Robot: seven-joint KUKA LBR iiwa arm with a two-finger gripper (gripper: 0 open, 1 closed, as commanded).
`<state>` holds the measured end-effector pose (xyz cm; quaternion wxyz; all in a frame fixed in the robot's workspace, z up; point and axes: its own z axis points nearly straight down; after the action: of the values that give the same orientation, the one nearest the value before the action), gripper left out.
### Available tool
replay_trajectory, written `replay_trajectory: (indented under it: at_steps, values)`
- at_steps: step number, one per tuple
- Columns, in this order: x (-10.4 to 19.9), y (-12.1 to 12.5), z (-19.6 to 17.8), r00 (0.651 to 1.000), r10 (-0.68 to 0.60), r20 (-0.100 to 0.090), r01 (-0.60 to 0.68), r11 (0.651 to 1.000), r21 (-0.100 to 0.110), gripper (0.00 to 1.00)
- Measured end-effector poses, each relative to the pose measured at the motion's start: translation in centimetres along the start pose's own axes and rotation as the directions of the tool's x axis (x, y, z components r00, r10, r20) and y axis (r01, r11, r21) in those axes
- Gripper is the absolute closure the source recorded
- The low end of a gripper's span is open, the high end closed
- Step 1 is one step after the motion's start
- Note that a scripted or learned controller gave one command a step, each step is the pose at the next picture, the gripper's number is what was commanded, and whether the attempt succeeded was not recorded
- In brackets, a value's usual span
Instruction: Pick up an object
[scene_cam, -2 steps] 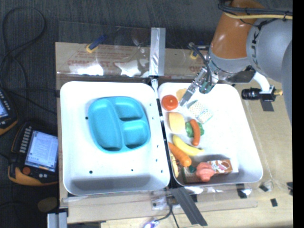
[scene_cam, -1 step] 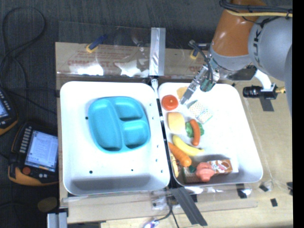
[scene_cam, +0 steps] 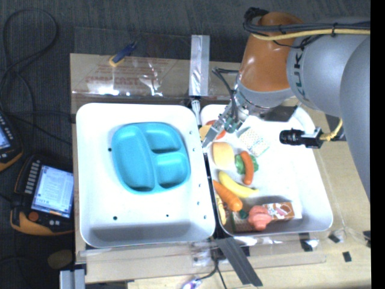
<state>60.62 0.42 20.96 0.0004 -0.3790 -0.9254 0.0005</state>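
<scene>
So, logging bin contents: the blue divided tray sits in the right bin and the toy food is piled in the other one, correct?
Not quite. The camera view shows the blue divided tray in the left bin; the toy food is piled in the right bin.

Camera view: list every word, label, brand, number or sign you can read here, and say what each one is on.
None can be read.
Arm: dark lettering on the grey shell beside the orange band, cut off and too blurred to read.
Handheld device left of the bench: lit screen with lines of text, too small.
Packet in the right bin: printed label, too blurred.
</scene>
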Motion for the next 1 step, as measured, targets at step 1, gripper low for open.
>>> replay_trajectory:
  at_steps: [1]
  values:
    - [-0.02,0.07,-0.91,1.000,-0.001,0.002,0.001,1.000,0.001,1.00]
